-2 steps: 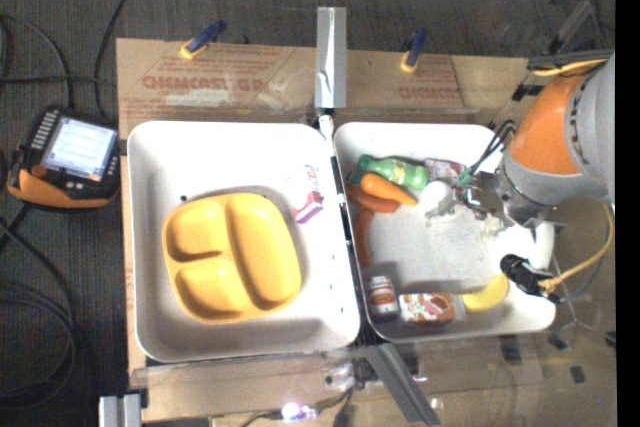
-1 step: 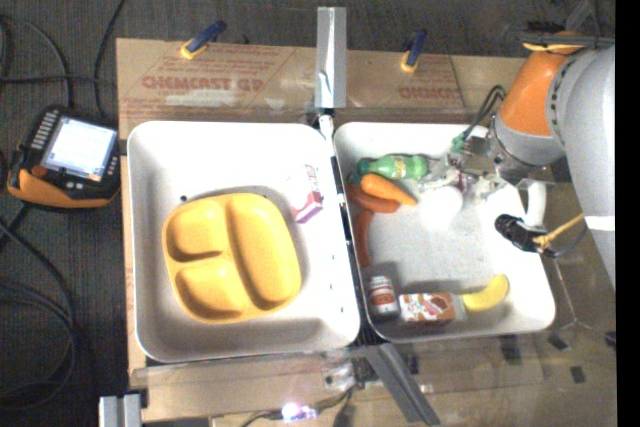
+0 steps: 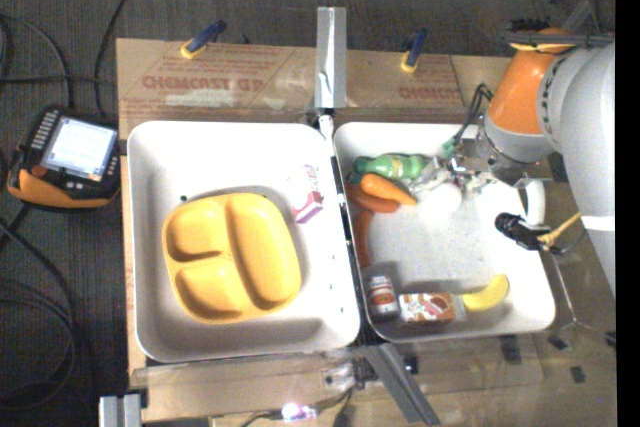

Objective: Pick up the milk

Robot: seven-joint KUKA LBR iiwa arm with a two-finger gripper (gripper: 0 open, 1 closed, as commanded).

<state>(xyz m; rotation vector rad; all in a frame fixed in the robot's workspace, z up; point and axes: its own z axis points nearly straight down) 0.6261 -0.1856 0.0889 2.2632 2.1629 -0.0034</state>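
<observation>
Bench with two white bins; right bin holds milk carton at six o'clock, apparently untouched. Gripper at twelve o'clock beside carrot; finger state cannot be told, pickup pending.

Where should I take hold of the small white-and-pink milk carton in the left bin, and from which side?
Probably from straight above, closing the tool across the small white-and-pink milk carton's short width at mid-body. It lies tilted between the yellow divided plastic plate's corner and the white left bin's right wall, so a sideways approach looks crowded.
</observation>
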